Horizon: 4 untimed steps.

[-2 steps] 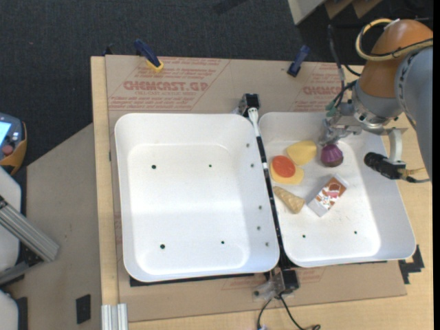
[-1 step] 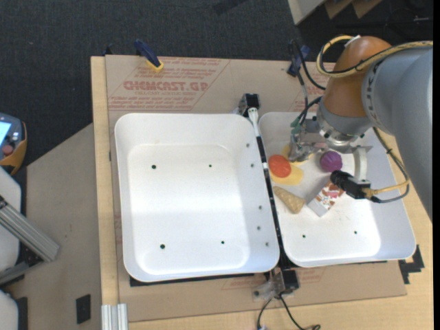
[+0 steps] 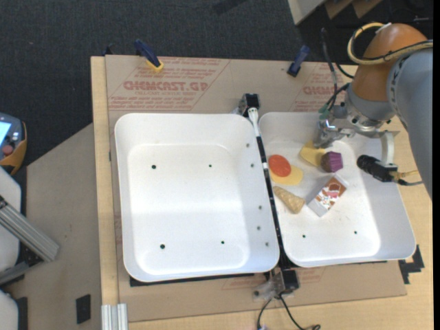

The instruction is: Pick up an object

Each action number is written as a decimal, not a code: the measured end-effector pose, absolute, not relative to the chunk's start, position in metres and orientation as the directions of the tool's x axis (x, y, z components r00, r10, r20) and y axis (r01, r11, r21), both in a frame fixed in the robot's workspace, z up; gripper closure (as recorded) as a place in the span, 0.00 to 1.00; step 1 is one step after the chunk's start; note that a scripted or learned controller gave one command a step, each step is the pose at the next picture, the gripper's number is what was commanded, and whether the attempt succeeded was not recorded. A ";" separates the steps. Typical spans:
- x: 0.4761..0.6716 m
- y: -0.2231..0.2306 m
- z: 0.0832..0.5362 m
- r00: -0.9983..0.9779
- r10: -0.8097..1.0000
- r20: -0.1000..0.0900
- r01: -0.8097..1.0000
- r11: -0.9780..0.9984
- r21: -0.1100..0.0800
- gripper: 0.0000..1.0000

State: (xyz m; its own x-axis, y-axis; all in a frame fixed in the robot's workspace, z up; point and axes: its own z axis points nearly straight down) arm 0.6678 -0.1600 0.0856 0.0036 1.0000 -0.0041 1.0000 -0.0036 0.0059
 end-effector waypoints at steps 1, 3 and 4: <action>0.667 -0.205 0.085 0.003 1.000 -0.003 1.000 -0.003 0.004 1.00; 0.614 -0.121 0.081 -0.003 1.000 0.004 1.000 0.003 -0.009 1.00; 0.554 -0.149 0.085 0.004 1.000 0.001 1.000 -0.004 -0.007 1.00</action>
State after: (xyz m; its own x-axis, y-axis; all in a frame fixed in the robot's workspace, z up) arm 0.5541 -0.1488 0.0845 0.0041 1.0000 0.0015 1.0000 -0.0041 -0.0068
